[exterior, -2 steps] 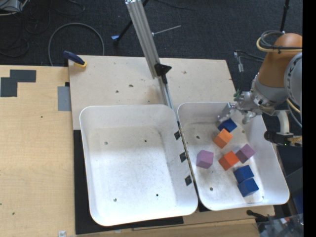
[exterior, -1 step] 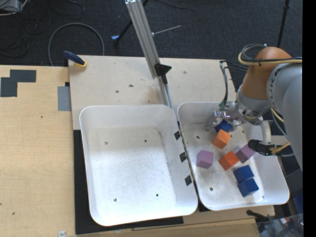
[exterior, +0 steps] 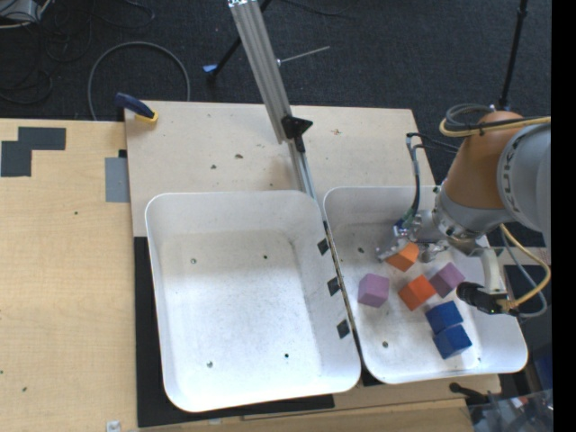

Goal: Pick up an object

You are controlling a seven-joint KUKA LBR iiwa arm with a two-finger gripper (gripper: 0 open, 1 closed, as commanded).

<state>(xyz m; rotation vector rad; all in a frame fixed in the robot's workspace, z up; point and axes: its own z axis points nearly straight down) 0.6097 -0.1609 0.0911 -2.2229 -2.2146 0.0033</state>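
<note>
Blocks are clustered in the right bin; an orange block is met by the gripper, whose opening cannot be told, apparently for grasping.

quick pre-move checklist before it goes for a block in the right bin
1. Gripper over the right bin: ok.
2. Target near the gripper: ok, one orange block lies just below it.
3. Block held between the fingers: cannot tell.
4. Room around the target: not ok, the second orange block and a purple block lie close by.
5. Other blocks out of the way: ok, the purple block on the left and two blue blocks sit apart from the gripper.
</note>
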